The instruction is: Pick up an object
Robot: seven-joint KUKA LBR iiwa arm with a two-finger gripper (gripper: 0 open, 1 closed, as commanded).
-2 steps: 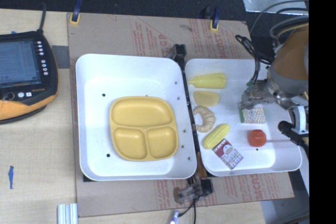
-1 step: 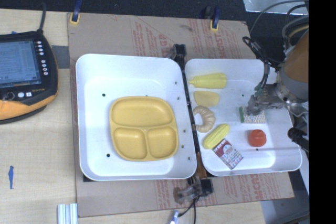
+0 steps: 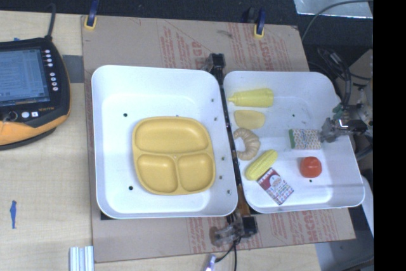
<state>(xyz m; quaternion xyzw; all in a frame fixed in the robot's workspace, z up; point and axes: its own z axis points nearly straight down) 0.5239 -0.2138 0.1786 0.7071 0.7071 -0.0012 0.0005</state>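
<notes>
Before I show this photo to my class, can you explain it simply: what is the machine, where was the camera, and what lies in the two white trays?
One camera looks down at a slant on a workbench. A robot arm reaches in from the right; its claw hovers at the right shallow white bin, beside a small speckled green packet. I cannot tell whether it grips anything. That bin also holds a yellow toy corn cob, a pale yellow slab, a beige ring-shaped pastry, a yellow-green oblong piece, a red-and-white packet and a red round tomato-like toy. The left white bin holds a yellow three-compartment plate.
</notes>
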